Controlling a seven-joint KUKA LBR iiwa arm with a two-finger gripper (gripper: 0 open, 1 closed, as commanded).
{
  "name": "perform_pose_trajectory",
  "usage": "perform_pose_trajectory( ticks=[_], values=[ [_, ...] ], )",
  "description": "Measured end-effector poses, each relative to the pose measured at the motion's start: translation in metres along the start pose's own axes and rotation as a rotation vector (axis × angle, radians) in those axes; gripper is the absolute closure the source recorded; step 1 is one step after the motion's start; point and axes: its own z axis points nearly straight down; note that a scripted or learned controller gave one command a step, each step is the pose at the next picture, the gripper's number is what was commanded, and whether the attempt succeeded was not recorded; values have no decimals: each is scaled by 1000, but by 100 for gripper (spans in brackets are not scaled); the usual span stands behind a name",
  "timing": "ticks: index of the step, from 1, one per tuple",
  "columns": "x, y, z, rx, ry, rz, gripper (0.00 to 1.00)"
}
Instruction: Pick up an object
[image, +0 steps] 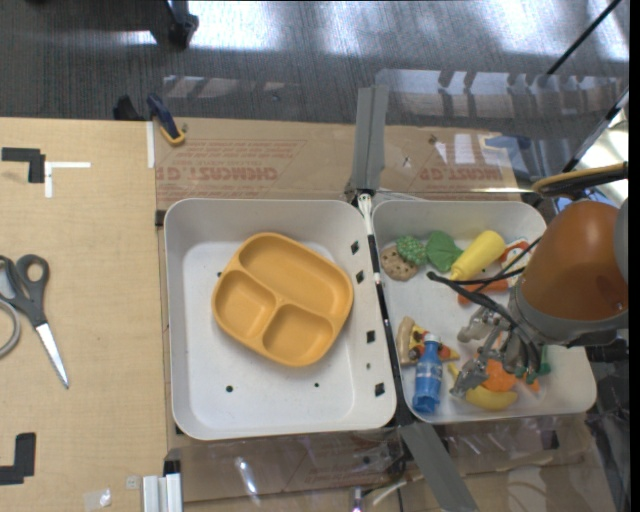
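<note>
Two shallow white bins sit side by side on the counter. The left bin carries a yellow three-compartment plate, lying flat near the bin's centre, a little toward 12 o'clock. The right bin holds a scatter of small toys: a green leafy piece at 11 o'clock with a brown cookie touching it at its 7 o'clock side, a yellow corn-shaped piece just beside the green one toward 3 o'clock, a blue bottle at 7 o'clock, a small mixed-colour toy just above the bottle, and an orange item resting on a yellow banana-like piece at 5 o'clock. The arm, with its orange band, reaches in from 3 o'clock, and the gripper hangs low over the orange and yellow pair at the bin's 5 o'clock part. Its metal fingers point down among the toys, but whether they are apart or closed, or have hold of anything, I cannot tell. A pair of scissors lies on the counter at 9 o'clock, well apart from the bins.
</note>
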Motion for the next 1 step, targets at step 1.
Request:
perform_pose_trajectory(
  ticks=[1],
  values=[
    [-107, 18, -2, 0, -6, 46, 0]
  ],
)
